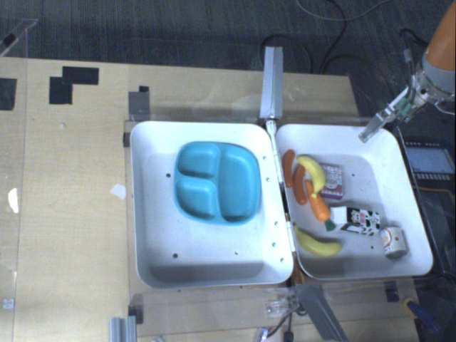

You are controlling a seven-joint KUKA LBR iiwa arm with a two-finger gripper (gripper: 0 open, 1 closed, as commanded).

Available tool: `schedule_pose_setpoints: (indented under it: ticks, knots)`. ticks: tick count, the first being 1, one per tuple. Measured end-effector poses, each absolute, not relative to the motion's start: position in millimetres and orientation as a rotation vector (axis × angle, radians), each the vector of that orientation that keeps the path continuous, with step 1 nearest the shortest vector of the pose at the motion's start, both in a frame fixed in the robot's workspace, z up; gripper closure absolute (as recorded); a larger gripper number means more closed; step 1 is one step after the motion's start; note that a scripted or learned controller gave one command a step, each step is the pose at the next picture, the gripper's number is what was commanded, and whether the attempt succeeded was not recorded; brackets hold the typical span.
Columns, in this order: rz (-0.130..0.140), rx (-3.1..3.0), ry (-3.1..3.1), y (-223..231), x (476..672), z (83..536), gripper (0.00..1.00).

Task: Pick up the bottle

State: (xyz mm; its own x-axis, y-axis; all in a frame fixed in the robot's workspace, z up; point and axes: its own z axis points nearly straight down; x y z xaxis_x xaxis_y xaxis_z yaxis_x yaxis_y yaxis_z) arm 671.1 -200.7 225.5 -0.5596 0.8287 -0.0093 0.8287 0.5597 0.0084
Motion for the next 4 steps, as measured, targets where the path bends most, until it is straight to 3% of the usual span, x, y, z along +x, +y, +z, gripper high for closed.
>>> schedule_pose_setpoints:
  ticks: [1,2,3,4]
  knots:
    - [0.005,1.516,2.726,-165.8,673.8,126.5,0.0]
    - [0.006,1.659,2.658,-179.4,658.1,138.9,0.0]
    - [-0.021,1.549,2.736,-104.8,666.5,89.3,0.0]
    - [0.009,1.615,2.684,-42.9,671.0,188.4,0.0]
